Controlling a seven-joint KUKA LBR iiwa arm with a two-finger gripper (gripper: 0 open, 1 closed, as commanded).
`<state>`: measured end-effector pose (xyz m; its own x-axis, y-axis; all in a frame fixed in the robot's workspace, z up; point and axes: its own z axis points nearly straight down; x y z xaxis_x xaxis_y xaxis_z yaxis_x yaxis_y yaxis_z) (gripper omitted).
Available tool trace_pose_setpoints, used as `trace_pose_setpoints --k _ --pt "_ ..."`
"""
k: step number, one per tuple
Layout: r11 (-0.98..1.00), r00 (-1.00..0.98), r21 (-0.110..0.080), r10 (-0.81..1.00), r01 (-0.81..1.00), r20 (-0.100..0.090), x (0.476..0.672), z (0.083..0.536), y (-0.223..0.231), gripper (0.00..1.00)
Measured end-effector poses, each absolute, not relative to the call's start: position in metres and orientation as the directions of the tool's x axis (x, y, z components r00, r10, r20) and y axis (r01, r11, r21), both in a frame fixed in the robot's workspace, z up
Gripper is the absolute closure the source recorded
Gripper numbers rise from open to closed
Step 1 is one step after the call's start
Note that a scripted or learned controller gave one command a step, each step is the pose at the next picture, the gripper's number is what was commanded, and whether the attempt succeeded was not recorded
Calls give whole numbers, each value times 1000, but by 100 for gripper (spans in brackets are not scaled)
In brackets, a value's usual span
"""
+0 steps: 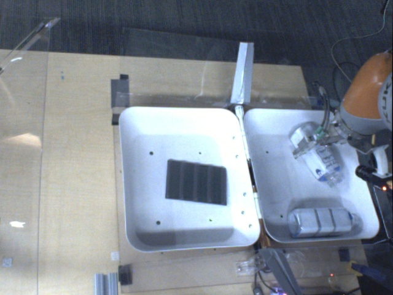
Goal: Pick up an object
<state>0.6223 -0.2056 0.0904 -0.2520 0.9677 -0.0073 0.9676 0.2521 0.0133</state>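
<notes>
A: Largest first?
B: Bench [73, 165]. Left bin [132, 183], well left of gripper [305, 139]. Right bin [270, 165], beneath gripper. Arm [368, 97], reaching in from the right.
A: Contents?
B: Dark ribbed mat [196, 181], left bin, well apart from gripper. Grey pack [320, 221], right bin, toward the near wall. Clear bottle [324, 163], just beside gripper, contact unclear.
A: Grip state?
B: Cannot tell, wide or narrow.

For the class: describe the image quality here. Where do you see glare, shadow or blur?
Camera view: glare streaks the clear panel at left; soft shadow lies along the left bin near wall; the dark ridged block is fairly sharp; the clear bottle by the gripper looks hazy, edges hard to trace.
</notes>
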Motion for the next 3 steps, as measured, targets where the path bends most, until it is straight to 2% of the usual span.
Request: trace_pose_setpoints --k 1,2,3 --pt "423 -423 -13 906 906 14 668 95 -206 0" --pt "471 -471 7 882 882 -5 647 103 -205 0" --pt "290 -290 10 957 957 -5 658 89 -204 0"
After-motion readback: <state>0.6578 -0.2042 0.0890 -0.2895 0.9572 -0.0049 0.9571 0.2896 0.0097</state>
